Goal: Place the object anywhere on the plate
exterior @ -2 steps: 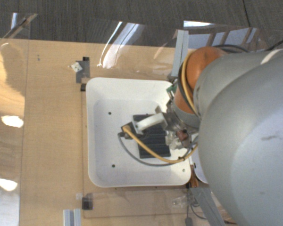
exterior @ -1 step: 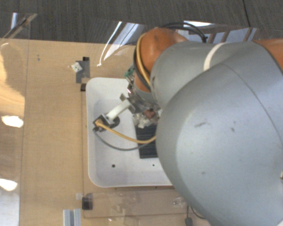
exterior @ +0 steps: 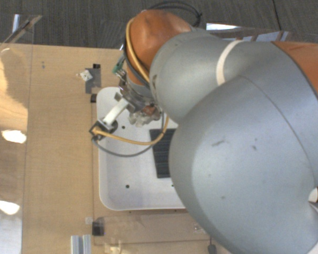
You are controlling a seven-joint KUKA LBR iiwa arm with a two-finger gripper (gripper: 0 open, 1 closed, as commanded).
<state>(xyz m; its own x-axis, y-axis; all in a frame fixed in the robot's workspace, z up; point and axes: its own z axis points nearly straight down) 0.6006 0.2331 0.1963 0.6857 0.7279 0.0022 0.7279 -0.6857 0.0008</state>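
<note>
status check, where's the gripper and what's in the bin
Gripper low over white bin, fingers hidden. Dark flat object on bin floor. Arm blocks the rest.

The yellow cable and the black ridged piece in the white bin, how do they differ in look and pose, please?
The yellow cable is thin and curves across the white bin; the black ridged piece is broad, straight and flat. The cable runs crosswise under the wrist; the piece lies lengthwise, partly hidden by the arm. Both are over the bin.

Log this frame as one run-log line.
arm: reaching over white bin | end effector: low in bin, grip unclear | dark ridged object: lying in bin
</note>
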